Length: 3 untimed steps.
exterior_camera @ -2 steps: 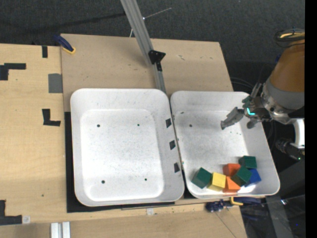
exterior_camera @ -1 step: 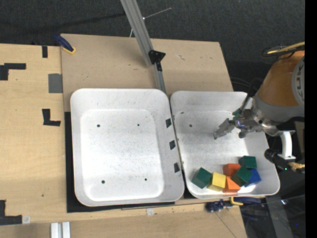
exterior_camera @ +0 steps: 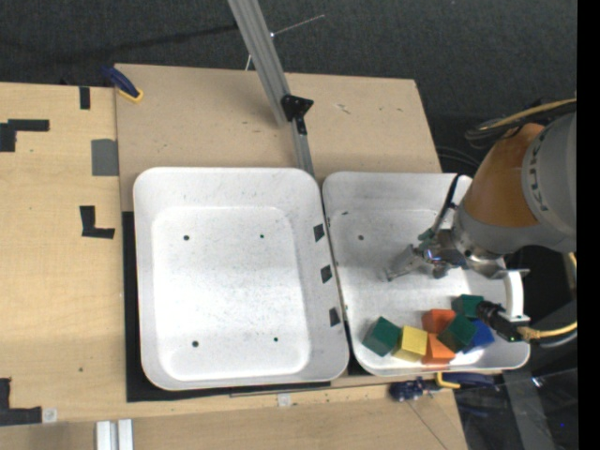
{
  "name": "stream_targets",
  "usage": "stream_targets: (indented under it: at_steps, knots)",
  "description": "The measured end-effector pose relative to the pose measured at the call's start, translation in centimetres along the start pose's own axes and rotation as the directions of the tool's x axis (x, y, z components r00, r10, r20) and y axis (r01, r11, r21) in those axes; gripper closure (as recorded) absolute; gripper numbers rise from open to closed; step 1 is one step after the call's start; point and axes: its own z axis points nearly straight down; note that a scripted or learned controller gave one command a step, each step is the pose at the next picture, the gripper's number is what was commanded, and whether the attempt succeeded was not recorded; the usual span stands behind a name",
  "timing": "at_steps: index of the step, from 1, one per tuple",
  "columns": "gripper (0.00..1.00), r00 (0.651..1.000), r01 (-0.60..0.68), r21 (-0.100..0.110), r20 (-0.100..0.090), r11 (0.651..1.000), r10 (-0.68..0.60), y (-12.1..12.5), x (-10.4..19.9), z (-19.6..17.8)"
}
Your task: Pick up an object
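Several small blocks lie bunched in the near right corner of the right bin (exterior_camera: 375,204): a green cube (exterior_camera: 381,335), a yellow block (exterior_camera: 412,342), an orange block (exterior_camera: 438,347), a dark green block (exterior_camera: 463,326) and a blue block (exterior_camera: 481,336). My gripper (exterior_camera: 403,268) reaches in from the right over the middle of that bin, its fingers low near the bin floor. It sits above and to the left of the block pile, apart from it. Nothing shows between the fingers.
The left bin (exterior_camera: 225,181) stands beside the right one on the wooden bench. A slanted metal rod (exterior_camera: 267,50) runs down from the top to the bins' shared edge. The orange-banded arm (exterior_camera: 502,200) covers the right bin's right wall.
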Motion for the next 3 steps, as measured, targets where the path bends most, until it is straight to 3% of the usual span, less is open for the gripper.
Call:
stream_targets:
  at_steps: [1,2,3]
  knots:
    - [0.0,1.0,0.0,-0.005,0.001,1.0,0.0,-0.1,0.1,0.5]
    - [1.0,1.0,0.001,-0.005,-0.001,1.0,-0.001,-0.1,0.2,-0.5]
    - [1.0,1.0,-0.001,-0.012,0.003,1.0,0.001,0.4,-0.8,-5.5]
